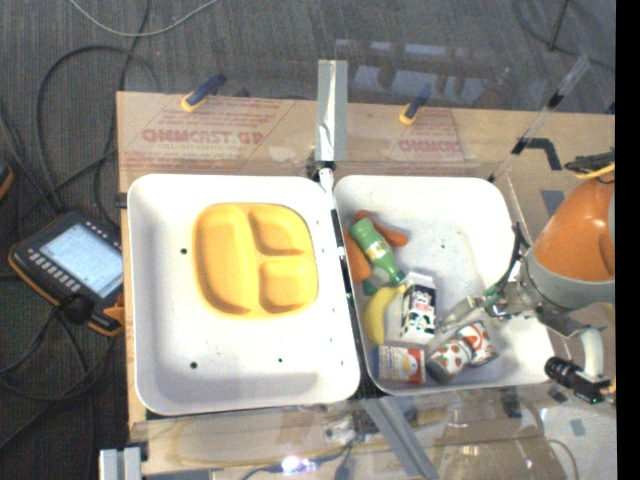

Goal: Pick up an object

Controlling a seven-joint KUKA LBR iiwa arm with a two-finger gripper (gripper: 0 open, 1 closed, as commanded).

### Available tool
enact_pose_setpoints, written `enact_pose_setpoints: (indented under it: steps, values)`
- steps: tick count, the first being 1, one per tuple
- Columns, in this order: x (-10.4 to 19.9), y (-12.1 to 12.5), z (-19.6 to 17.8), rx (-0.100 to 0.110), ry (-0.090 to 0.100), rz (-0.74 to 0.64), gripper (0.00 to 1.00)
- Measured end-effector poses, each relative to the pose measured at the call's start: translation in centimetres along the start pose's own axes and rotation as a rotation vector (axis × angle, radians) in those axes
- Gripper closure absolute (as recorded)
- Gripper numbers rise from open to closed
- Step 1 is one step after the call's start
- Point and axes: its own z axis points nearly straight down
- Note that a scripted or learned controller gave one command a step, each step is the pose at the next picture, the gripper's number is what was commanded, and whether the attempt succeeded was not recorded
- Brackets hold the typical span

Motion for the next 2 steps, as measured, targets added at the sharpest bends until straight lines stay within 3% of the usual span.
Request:
enact_pose_setpoints:
  steps: [1,2]
  values:
    - [-0.34,0.19,-0.69,-0.007,-0.011,0.001,1.0]
    - [-0.2,0.2,-0.67,-0.005,-0.009,-0.001,0.0]
